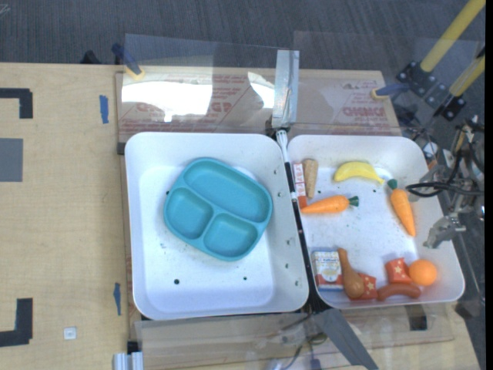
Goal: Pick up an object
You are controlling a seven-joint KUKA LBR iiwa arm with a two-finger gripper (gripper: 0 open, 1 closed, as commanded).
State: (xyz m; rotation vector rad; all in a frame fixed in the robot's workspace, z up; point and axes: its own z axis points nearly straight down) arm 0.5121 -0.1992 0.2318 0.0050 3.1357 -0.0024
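The arm sits at the far right edge of the view, with cables and grey metal parts just outside the right bin [445,177], and the gripper [445,230] shows as a pale metal piece poking in beside that bin's right wall; whether the jaws are open or closed I cannot tell from here. Nothing is visibly between them. Over to the left bin [146,206]: a smooth white tray with rounded corners, and in it a teal divided plate [218,208], plastic-looking, with three compartments, lying a little askew. Now the right bin, the crowded one. Near the top a yellow toy banana [359,172], curved and glossy. To its left a tan stick-shaped piece [310,177] standing along the divider, and just below that a toy carrot [327,204] lying crosswise, green tip to the right. A second carrot [401,209] lies near the right wall, slanted, green tip up. Along the bottom edge, a small printed box [327,267], a brown drumstick-shaped toy [351,277] touching it, a red piece [395,273], and a round orange fruit [423,272] in the corner. The bench [54,230] is pale wood with black markers.
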